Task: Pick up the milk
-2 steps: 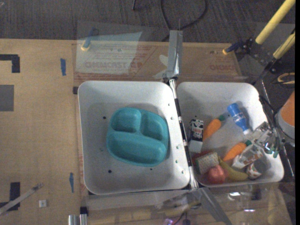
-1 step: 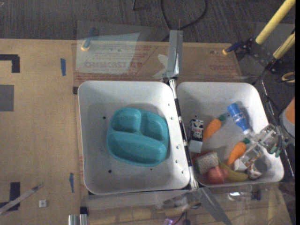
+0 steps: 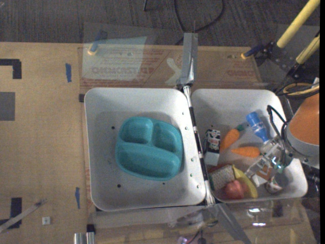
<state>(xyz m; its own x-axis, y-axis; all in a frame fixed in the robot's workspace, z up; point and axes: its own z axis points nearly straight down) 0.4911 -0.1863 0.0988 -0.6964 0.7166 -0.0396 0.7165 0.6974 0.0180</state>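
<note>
Tan counter (image 3: 40, 151) under two white bins, grey carpet beyond its far edge, blue tape marks on the left part.

Milk (image 3: 212, 145): small carton with black-and-white cow print, lying in the right bin (image 3: 223, 103) against its left wall, close to the divider between bins. Nothing grips it.

Just right of milk: a small carrot (image 3: 229, 139) tilted, touching or nearly touching the carton. A second carrot (image 3: 246, 152) lies flatter, further right. Below the milk: a brownish speckled block (image 3: 221, 177), then a yellow banana-like piece (image 3: 247, 182) and a red apple (image 3: 234, 189) at the bin's near edge. Blue bottle (image 3: 258, 126) tilted, above the carrots.

Gripper (image 3: 268, 159) low in the right bin's right part, well apart from the milk, among the carrot, banana and bottle. Fingers look spread, with nothing clearly between them; clutter beneath makes it hard to be sure. Orange band of the arm (image 3: 307, 123) at the view's right edge.

Left bin (image 3: 101, 105): a teal divided plate (image 3: 149, 147), three compartments, sitting near the middle. Clear sheet with printed label (image 3: 122, 60) lies on the counter behind the left bin.
</note>
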